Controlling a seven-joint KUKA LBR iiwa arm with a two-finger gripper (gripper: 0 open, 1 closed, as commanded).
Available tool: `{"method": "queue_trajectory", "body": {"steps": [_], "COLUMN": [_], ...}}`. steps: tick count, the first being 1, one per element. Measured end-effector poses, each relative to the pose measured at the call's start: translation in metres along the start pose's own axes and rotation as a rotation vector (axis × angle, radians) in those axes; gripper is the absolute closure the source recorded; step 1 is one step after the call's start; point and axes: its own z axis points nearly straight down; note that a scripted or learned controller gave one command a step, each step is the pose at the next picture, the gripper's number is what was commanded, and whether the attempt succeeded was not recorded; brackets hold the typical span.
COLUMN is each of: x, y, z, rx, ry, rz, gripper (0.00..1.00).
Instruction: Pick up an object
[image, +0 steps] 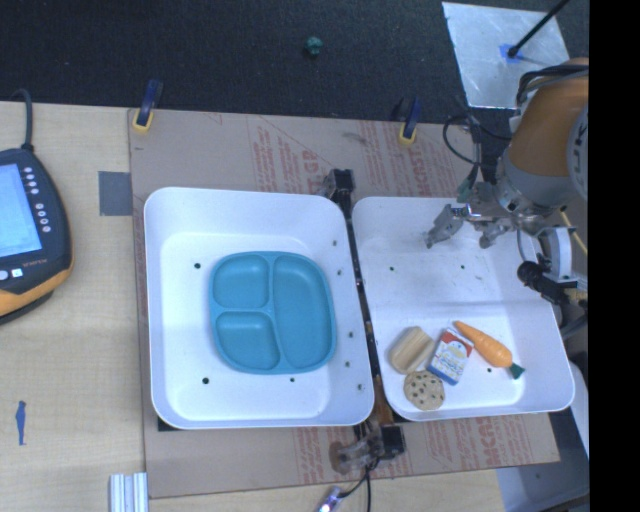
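In the right bin (400, 265), near its front edge, lie a tan bread roll (409, 348), a round chocolate-chip cookie (424, 390), a small blue and white carton (451, 357) and an orange carrot (484, 345). My gripper (466, 231) hangs over the back of this bin, well behind those items, its two grey fingers spread apart with nothing between them. The orange-banded wrist rises behind it at the right edge.
The left bin (180, 310) holds a blue divided plate (272, 311). A teach pendant (25, 225) lies on the bench at far left. Clamps (146, 105) pin the cardboard sheet at the back. Black cables hang beside the arm at right.
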Motion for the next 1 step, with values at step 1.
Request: {"method": "queue_trajectory", "body": {"steps": [1], "x": [0.0539], "y": [-0.1004], "z": [0.0211], "rx": [0.005], "ry": [0.001], "rz": [-0.002], "gripper": [0.00]}}
